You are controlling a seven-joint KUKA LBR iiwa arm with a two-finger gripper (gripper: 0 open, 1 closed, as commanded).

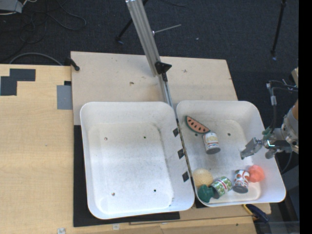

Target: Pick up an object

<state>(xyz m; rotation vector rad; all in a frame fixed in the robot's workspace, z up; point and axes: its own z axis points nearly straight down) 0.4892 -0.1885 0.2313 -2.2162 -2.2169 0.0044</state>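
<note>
Two-finger gripper [258, 148] is hovering at the right edge of the frame over the right shallow white bin [253, 111], fingers spread and grasping nothing. Candidates are lying in that bin: watermelon-slice toy [197, 125] upper left, small white can [211, 143] centre, then yellow ball [203, 176], green toy [206, 193], green-labelled can [222, 185], red-white can [241, 180] and orange ball [256, 173] clustering along the lower wall, probably slid there. Left white bin [126, 160] is sitting beside it.

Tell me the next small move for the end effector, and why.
Probably ease the end effector down and toward the bench's front, onto the orange ball. It sits over the right bin near its right wall, with nothing seen between its fingers, and the ball lies closest, beside a small can.
</note>
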